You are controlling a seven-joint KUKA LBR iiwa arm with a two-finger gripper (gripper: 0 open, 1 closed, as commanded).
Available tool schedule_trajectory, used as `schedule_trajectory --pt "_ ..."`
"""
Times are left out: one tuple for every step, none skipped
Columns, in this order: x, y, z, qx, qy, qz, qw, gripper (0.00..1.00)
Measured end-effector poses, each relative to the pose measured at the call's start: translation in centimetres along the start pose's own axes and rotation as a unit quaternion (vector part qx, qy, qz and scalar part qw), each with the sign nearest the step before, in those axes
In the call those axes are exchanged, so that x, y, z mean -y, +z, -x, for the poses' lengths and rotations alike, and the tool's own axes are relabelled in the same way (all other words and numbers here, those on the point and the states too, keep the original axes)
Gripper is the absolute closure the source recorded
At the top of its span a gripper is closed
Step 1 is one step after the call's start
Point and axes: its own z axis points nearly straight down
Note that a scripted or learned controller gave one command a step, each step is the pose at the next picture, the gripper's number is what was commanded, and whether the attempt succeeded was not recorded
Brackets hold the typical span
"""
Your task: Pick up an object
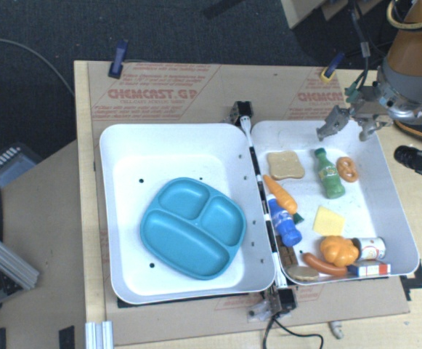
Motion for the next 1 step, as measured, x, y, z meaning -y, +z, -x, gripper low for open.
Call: schedule_trajectory --pt "1.88 3.84 3.0 0.0 0.0 -0.001 1.0 0.0"
